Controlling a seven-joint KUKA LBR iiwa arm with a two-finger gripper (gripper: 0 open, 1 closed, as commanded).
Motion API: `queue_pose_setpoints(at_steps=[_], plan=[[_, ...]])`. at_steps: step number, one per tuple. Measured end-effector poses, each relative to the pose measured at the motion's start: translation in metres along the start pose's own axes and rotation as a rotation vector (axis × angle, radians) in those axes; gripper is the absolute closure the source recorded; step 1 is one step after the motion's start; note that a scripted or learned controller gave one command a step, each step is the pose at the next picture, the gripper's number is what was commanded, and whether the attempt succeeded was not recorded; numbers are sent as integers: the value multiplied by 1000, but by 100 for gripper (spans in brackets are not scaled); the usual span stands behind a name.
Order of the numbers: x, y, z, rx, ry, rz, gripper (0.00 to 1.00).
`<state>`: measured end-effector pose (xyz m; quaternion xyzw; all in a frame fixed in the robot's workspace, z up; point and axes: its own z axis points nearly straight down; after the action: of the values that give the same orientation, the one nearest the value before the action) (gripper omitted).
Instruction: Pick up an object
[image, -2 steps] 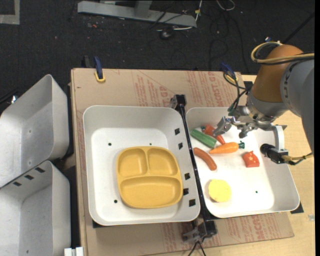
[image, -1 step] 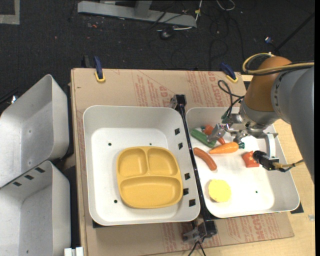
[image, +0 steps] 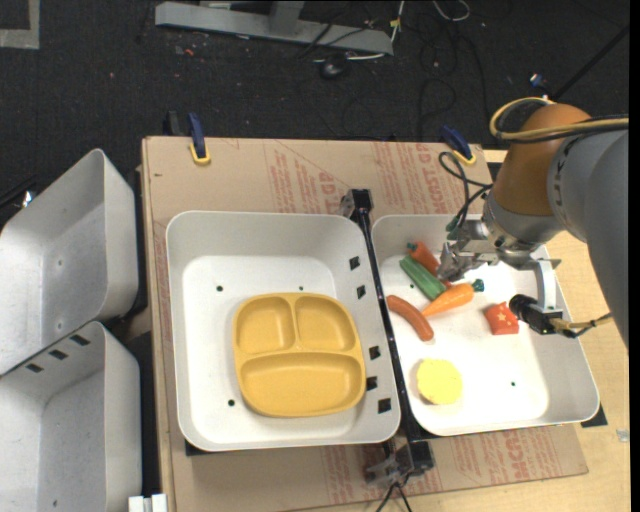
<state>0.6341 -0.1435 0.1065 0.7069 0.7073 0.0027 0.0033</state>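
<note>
Hovering over the right bin (image: 575, 385) w/ jaw state I can't tell, gripper (image: 457, 263) sits just above carrot (image: 447, 299) — prob. light, stiff, slick plastic; grab mid-body across its width.

One fixed camera — high above the bench (image: 300, 170) — looks down slantwise on both bins (image: 180, 300).

Cardboard sheet (image: 300, 165) under both bins carries red printed lettering, seen upside down or at a slant from this camera. Fragments show along the top edge between the clamps and again near the bottom right corner. Characters too small and blurred to make out. No other text legible.
</note>
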Motion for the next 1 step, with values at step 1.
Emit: queue_pose_setpoints(at_steps=[1], plan=[[3, 3, -42, 6, 1, -2, 100]])
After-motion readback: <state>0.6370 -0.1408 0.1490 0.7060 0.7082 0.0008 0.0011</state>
